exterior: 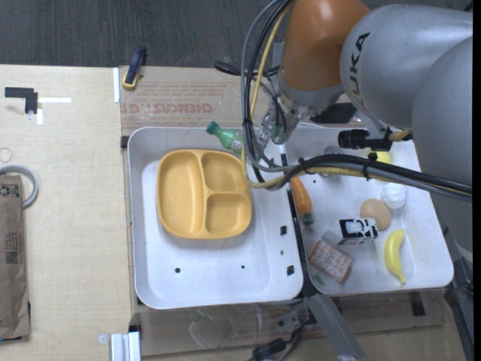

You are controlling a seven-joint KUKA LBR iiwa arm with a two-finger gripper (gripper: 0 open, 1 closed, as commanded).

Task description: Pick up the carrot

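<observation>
The carrot [301, 196] is seen lying at the right bin's [428, 273] nine o'clock edge. The tool's [272, 130] state cannot be told.

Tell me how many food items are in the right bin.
4 that I can see: the carrot by the left wall, an egg mid-bin, a banana toward the right, a snack packet near the front. The arm may hide more.

The carrot [301, 198] lies in the right bin [428, 273], against its left wall, just right of the yellow plate [203, 194]. The end effector [274, 130] hangs above the carrot.
</observation>
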